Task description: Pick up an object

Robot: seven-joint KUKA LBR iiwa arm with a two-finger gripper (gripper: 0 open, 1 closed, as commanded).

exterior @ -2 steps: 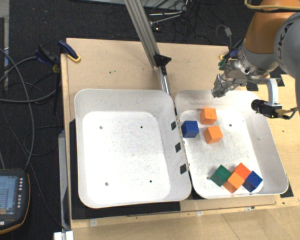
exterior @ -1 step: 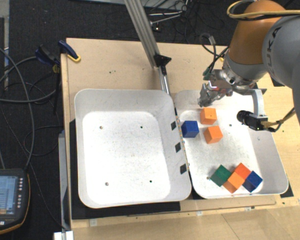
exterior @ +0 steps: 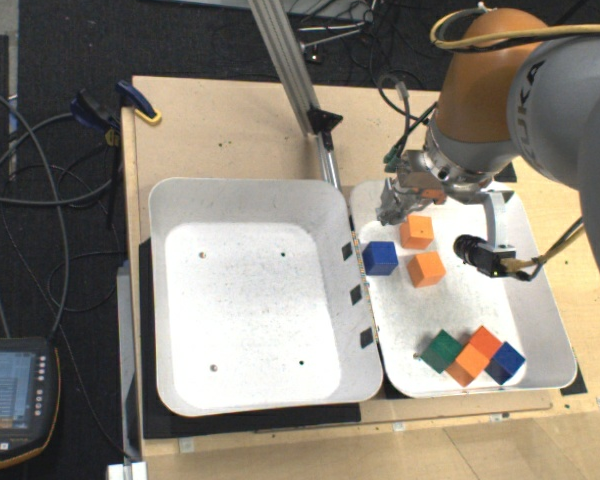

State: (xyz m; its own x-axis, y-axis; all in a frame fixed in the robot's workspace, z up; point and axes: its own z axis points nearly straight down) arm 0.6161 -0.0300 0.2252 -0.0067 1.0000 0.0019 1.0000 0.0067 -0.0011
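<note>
End effector beside orange cube, blue cube

A single fixed camera looks down at a slant from above the tabletop, far enough back to take in both white bins side by side, the arm entering from the right, and dark floor beyond.

Robotics lab: bench, cables, pendant.

A thick grey arm is wearing a broad orange band, dark lettering is showing on its side, and thin yellow and black cables are looping around it.
</note>
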